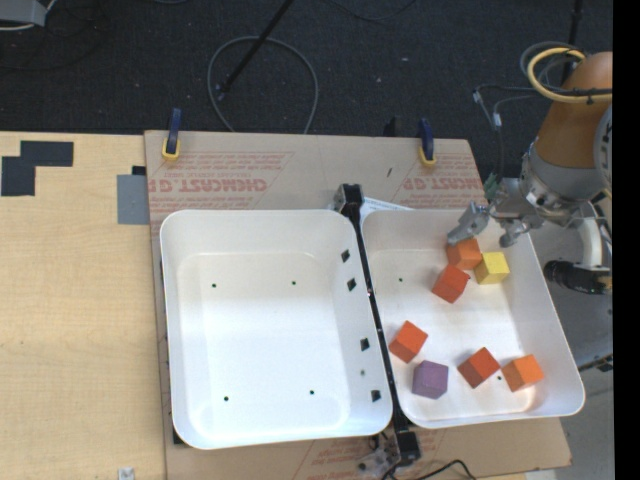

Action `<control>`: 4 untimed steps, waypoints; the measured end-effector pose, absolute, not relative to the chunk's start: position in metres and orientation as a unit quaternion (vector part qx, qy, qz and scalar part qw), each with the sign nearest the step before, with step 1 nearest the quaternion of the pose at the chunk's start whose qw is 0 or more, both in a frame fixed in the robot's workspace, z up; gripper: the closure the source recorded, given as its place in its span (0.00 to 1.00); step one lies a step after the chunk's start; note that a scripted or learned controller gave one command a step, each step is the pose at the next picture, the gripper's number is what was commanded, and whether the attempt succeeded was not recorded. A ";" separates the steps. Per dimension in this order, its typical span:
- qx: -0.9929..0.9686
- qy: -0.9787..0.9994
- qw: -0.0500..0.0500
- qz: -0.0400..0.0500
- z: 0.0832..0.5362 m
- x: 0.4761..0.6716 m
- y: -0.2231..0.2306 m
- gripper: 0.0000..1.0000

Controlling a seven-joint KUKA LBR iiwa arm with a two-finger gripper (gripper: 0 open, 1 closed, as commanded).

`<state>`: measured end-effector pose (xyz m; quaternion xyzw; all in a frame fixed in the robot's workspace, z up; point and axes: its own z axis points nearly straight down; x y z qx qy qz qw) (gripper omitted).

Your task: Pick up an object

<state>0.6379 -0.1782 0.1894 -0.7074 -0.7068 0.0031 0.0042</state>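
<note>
Overhead, the grey arm (pixel 575 128) with its orange band reaches in from the right; its end effector (pixel 490 226) hangs over the far corner of the right bin (pixel 560 353) with its two fingers (pixel 465 226) spread apart and nothing between them; just below the fingertips sits a tight group of three blocks, an orange cube (pixel 464 253) touching a yellow cube (pixel 491 267), with a red-orange cube (pixel 450 284) just beside them toward the bin's middle; nearer the front of the same bin lie four more, an orange cube by the divider (pixel 408 341), a purple cube (pixel 430 379) just in front of it, a red cube (pixel 479 366) and a lighter orange cube (pixel 522 372) close together near the front right corner; the left bin (pixel 185 318) lies alongside, the two touching along a shared black-clipped edge (pixel 365 298); both bins rest on a sheet of printed cardboard (pixel 250 173) held at its far edge by two clamps (pixel 172 134), which lies on the pale wooden counter (pixel 70 318); dark floor and loose cables (pixel 265 68) fill the background.
</note>
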 end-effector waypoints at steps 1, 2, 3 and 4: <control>-0.707 -0.707 0.000 0.000 0.195 0.640 -0.178 0.00; -0.707 -0.708 0.001 0.001 0.152 0.643 -0.175 0.00; -0.707 -0.707 -0.002 0.000 0.114 0.645 -0.173 0.00; -0.707 -0.707 -0.003 -0.002 0.112 0.646 -0.173 0.00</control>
